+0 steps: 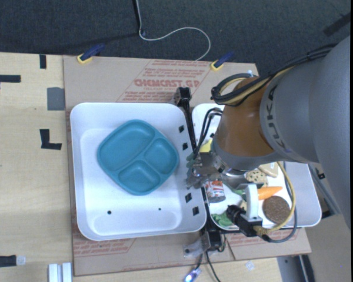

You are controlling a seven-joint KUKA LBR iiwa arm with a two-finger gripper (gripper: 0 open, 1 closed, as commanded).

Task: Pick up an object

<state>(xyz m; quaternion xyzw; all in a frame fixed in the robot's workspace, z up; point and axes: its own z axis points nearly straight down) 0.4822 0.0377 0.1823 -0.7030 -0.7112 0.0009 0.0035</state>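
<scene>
Where the arm (282,116) came down over the right bin (309,216), its gripper (203,175) hung low at that bin's left side, close against the divide between the two bins. Whether the pincer was spread or pressed together could not be told, for the orange band (241,128) and the grey wrist above it covered most of the mechanism, and no item could be seen pinched in it.

Just below the gripper lay a small can-like item with a red and white label (215,191), too blurred to name further. Beside it, toward the bin's lower edge, sat something green (223,219). Farther right lay an orange carrot-shaped piece (270,190), a round brown disc (276,208) just under it, and a pale spotted item (260,174) above them, partly hidden by the arm. A cable loop (282,231) ran around this cluster.

Across the divide, the left bin (88,216) held a blue sectioned plate (138,156), lying flat near its middle and well apart from the gripper.

Both bins rested on a brown cardboard sheet (159,78) with red printing, fixed at its far edge by two clips with yellow and blue parts (91,53). A thin white cable (165,37) curled over the dark floor beyond it.
</scene>
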